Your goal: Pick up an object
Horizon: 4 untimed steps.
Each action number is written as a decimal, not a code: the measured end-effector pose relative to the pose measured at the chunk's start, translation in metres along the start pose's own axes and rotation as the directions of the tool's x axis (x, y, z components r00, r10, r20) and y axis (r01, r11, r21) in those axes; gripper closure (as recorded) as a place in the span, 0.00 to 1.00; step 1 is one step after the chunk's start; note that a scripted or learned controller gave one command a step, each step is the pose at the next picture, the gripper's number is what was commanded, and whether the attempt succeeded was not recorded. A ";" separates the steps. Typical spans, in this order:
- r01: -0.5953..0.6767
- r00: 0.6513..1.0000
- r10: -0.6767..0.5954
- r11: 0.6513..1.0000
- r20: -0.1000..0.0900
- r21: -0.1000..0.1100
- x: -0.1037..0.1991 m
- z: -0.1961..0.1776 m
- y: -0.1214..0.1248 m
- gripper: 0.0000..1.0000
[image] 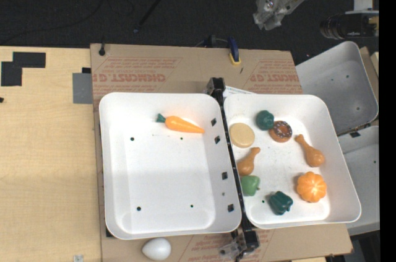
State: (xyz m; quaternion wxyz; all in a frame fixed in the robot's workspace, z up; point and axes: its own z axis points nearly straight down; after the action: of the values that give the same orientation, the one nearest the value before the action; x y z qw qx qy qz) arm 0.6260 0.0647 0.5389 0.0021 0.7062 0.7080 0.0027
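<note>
My gripper (270,18) hangs high at the top right, above and behind the bins, with nothing seen between its fingers. An orange carrot (180,124) lies in the left bin (117,192). The right bin (337,131) holds a cream disc (241,135), a dark green pepper (265,119), a chocolate donut (281,131), two drumsticks (310,151) (249,161), a small pumpkin (310,186), a light green piece (250,184) and a dark green piece (281,202).
A white egg (156,248) lies on the cardboard in front of the left bin. A black divider (224,155) runs between the bins. A blue and yellow clamp (234,51) stands at the cardboard's far edge. A tilted grey tray (337,81) leans at the right.
</note>
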 end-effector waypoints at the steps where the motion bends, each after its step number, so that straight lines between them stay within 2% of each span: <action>1: 0.006 1.000 -0.006 1.000 -0.001 0.011 0.070 0.000 -0.073 1.00; 2: 0.006 1.000 -0.006 1.000 0.000 0.012 0.118 0.000 -0.131 1.00; 3: 0.001 1.000 -0.001 1.000 0.002 0.012 0.116 0.001 -0.129 0.00; 4: -0.001 1.000 0.001 1.000 0.002 0.013 0.102 0.012 -0.151 0.00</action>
State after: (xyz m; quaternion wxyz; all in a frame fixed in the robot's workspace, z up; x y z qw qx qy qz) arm 0.4745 0.1660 0.5264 -0.0016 0.7067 0.7076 -0.0028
